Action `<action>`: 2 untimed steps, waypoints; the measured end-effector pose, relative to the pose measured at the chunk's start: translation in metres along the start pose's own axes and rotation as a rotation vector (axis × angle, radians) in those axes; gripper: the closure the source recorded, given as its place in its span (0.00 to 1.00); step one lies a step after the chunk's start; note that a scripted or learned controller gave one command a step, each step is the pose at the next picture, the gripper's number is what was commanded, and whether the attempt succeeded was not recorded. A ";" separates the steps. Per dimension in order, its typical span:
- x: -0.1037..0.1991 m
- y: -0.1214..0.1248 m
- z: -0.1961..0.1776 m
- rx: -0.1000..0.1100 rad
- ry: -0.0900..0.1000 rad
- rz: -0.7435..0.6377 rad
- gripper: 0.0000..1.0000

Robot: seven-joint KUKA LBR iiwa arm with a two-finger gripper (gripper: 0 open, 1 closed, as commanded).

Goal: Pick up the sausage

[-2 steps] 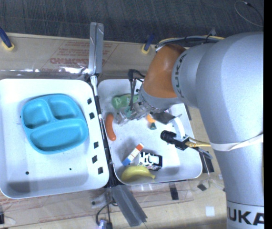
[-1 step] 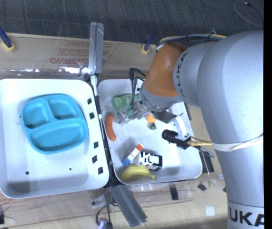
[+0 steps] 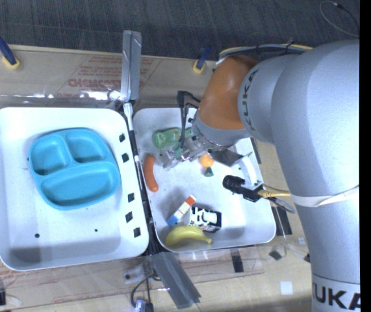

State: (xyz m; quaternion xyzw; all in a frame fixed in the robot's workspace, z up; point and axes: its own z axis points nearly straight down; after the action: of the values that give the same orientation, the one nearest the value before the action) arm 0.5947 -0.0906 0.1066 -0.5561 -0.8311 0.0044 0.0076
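From my console I see the sausage [image 3: 151, 173] lying tight along the right bin's left wall [image 3: 138, 174], open white floor on its right, with the green item [image 3: 167, 137] above and banana [image 3: 186, 237] well below.

I noted bright, even overhead light, soft shadows, mild glare on the white bins [image 3: 16, 194], slightly soft focus.

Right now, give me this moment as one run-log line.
arm: over right bin | gripper: right of sausage, above it in frame | sausage: in bin, by left wall, not held | step: pick pending
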 end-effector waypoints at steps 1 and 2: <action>-0.018 0.012 0.016 -0.013 -0.007 0.063 1.00; -0.017 0.012 0.008 -0.011 -0.006 0.058 1.00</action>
State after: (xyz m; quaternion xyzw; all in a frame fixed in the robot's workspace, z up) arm 0.6122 -0.1014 0.0985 -0.5798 -0.8147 0.0018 0.0019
